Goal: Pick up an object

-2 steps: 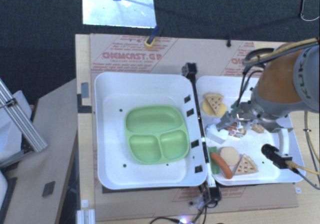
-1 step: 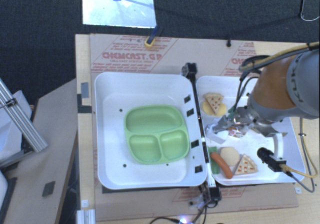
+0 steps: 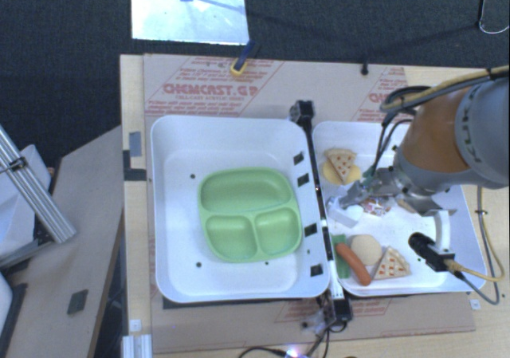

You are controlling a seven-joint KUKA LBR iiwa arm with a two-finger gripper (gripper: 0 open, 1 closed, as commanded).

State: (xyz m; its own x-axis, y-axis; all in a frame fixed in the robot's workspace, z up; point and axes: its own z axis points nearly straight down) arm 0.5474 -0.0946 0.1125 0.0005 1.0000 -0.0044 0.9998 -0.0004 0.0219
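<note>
Crowding is worrying me as my tool (image 3: pixel 360 195), grip state unclear, is hovering in the right bin (image 3: pixel 470 281) above small items beside the pizza slice (image 3: pixel 341 165), risking a glancing miss.

Bench (image 3: pixel 207 81) bears two white bins (image 3: pixel 175 149) side by side.

Green tray (image 3: pixel 247 217) — white bins (image 3: pixel 179 157) (orange sausage (image 3: pixel 353 262)).
</note>
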